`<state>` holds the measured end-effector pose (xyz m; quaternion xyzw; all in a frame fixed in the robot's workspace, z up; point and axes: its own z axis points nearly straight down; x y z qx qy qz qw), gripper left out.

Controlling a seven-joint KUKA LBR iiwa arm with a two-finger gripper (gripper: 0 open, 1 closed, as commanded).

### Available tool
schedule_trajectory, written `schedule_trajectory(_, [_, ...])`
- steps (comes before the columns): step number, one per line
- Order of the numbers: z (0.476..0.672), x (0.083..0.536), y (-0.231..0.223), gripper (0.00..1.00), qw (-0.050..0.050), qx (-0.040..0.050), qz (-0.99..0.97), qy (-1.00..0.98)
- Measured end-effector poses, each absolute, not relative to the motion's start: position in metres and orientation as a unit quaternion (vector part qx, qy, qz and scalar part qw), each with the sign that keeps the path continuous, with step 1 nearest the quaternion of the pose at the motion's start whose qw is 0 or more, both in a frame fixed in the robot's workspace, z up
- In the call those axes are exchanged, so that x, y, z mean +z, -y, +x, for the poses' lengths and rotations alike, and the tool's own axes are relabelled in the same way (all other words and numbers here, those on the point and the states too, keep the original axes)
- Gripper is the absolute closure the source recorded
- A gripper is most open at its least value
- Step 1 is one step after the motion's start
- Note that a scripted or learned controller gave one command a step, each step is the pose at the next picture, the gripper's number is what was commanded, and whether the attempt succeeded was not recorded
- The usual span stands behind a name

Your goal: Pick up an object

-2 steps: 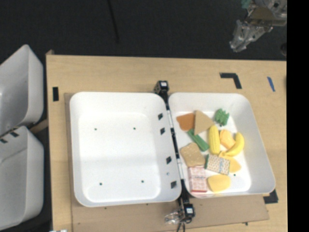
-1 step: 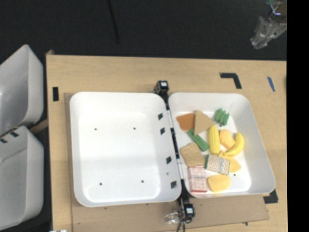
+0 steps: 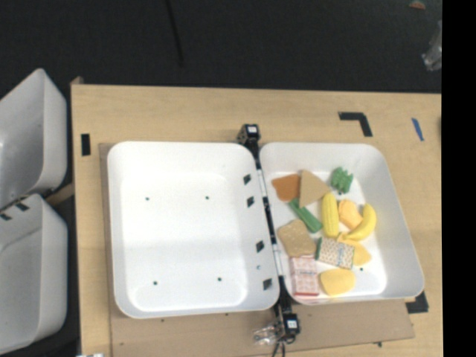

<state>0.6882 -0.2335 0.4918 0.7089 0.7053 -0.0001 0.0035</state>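
The right bin [image 3: 387, 199] holds a pile of toy food. I see an orange slice [image 3: 285, 187], a tan wedge [image 3: 313, 187], a green leafy piece [image 3: 341, 178], a corn cob [image 3: 330, 214], a banana [image 3: 363, 225], a green bean [image 3: 304, 216], a brown cracker [image 3: 294, 237], a patterned packet [image 3: 335, 253], a pink-and-white box [image 3: 304, 276] and a yellow lump [image 3: 336, 281]. They lie close together, several touching.
The left bin [image 3: 134, 222] sits beside the right one, joined by a black-clipped divider [image 3: 262, 214]. Both rest on a wooden bench [image 3: 186, 114]. White boxes [image 3: 26, 199] stand off the bench's left edge.
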Motion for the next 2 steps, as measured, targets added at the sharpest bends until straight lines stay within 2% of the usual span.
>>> schedule_trajectory(2, [0.689, 0.535, 0.229, 1.00, 0.003, -0.0005, 0.706, -0.708])
